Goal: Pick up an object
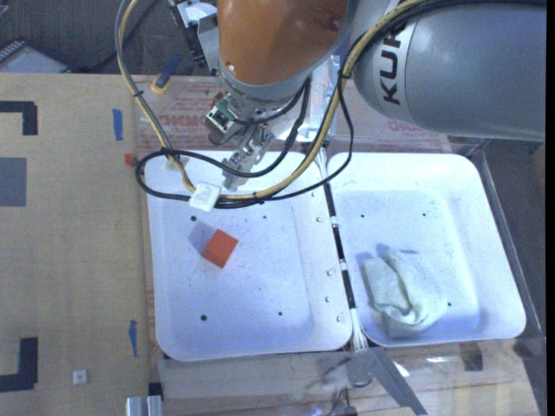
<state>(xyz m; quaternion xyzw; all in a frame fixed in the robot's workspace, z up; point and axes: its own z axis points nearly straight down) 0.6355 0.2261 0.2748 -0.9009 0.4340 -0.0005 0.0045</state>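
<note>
An orange-red block [220, 248] lies in the left bin [260, 319], left of its middle. A crumpled pale green-white cloth [401, 291] lies in the right bin [451, 189], toward its near side. My gripper [242, 163] hangs above the far edge of the left bin, up and slightly right of the block and well apart from it. Nothing shows in its grasp. The orange band and grey arm cover the view's top.
Yellow and black cables with a white connector [203, 198] loop from the wrist over the far part of the left bin. The ridge [340, 258] between the bins runs down the middle. Brown bench surface with blue tape marks [117, 125] lies to the left.
</note>
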